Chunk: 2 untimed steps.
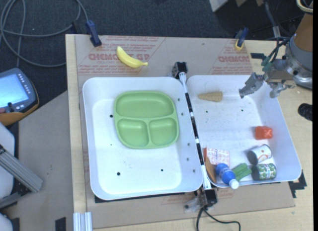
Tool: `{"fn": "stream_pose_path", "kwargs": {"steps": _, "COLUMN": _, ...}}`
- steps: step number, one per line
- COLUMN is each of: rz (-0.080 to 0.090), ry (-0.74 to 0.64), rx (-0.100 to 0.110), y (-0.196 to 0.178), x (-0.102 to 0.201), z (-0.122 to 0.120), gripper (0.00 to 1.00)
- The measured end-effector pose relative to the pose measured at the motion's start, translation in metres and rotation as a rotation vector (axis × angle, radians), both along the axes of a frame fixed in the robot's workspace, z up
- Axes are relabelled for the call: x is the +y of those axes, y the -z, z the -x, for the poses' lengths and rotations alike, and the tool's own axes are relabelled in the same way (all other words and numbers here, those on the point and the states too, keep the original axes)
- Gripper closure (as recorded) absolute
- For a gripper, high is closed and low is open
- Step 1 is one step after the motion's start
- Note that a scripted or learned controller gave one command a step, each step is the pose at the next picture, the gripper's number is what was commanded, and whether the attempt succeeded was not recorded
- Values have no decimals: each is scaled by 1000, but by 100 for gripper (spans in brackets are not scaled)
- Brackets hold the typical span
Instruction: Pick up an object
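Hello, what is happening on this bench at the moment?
A grey robot arm reaches in from the right, and its tool hangs open over the far end of the right white bin, holding nothing. Nearest to it in that bin lies a tan cone-shaped piece. An orange block, small cans and a blue-capped bottle lie at the near end. The left white bin holds a green divided tray. A yellow banana lies outside the bins.

Brown bench (149, 46) bears left bin (99, 175), right bin (278, 120), banana (130, 58).
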State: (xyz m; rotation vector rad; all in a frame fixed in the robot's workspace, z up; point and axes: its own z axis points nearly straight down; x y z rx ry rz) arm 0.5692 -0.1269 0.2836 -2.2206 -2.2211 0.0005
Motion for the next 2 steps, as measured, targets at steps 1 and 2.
{"fn": "stream_pose_path", "kwargs": {"steps": 1, "rz": 1, "ry": 2, "rx": 3, "y": 104, "x": -59, "z": 9, "gripper": 0}}
{"fn": "stream_pose_path", "kwargs": {"steps": 2, "rz": 2, "ry": 1, "rx": -2, "y": 119, "x": -94, "z": 7, "gripper": 0}}
